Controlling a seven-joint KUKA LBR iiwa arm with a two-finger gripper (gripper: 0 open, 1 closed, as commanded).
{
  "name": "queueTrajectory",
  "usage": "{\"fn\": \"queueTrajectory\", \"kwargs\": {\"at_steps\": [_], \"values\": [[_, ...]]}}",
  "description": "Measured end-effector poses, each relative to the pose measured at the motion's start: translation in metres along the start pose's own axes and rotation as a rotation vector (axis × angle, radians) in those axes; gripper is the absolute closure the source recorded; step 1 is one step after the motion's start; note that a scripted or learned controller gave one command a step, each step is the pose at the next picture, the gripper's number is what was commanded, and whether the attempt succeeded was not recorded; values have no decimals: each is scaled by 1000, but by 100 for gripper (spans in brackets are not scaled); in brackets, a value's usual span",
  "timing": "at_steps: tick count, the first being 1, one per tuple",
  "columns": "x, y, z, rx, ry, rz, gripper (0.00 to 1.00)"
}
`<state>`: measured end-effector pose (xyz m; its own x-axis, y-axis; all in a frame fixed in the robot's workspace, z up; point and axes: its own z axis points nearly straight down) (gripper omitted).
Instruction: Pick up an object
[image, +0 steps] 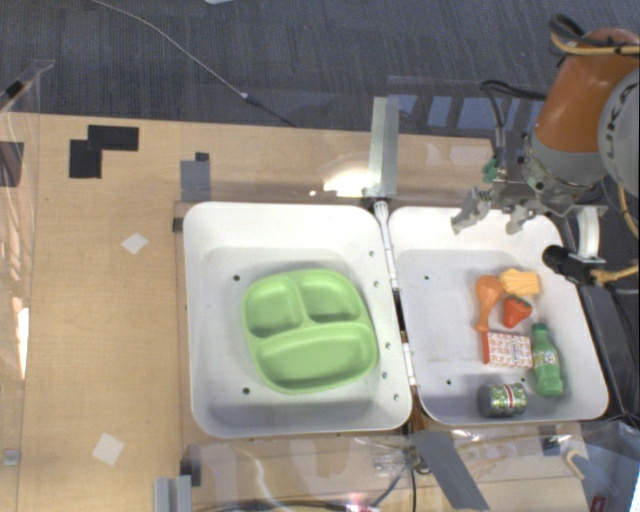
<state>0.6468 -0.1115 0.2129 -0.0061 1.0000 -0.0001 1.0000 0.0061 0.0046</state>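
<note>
- Though it hangs over the right white bin (440, 330), the two-finger gripper (492, 212) is spread open, holding nothing.
- The orange plastic drumstick (487, 299) lies below, long axis near-vertical.

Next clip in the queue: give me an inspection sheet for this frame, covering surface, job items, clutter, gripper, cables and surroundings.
Surface: wooden bench bearing two white bins side by side, left bin and right bin.
Job's things: in the right bin, a cluster of orange toy, yellow piece, red piece, small carton, green bottle and can lying on its side.
Clutter: green divided plate in the left bin.
Grippers: gripper above the right bin's far edge, fingers apart, holding nothing.
Cables: thin cable across the floor; black cables by the wrist.
Surroundings: dark carpet; black tape marks on the bench.
</note>
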Motion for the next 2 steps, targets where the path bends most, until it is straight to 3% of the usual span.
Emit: {"fn": "queueTrajectory", "kwargs": {"at_steps": [1, 2], "values": [[-68, -40, 57, -1, -1, -236, 0], [-64, -31, 114, -24, -5, 228, 0]]}}
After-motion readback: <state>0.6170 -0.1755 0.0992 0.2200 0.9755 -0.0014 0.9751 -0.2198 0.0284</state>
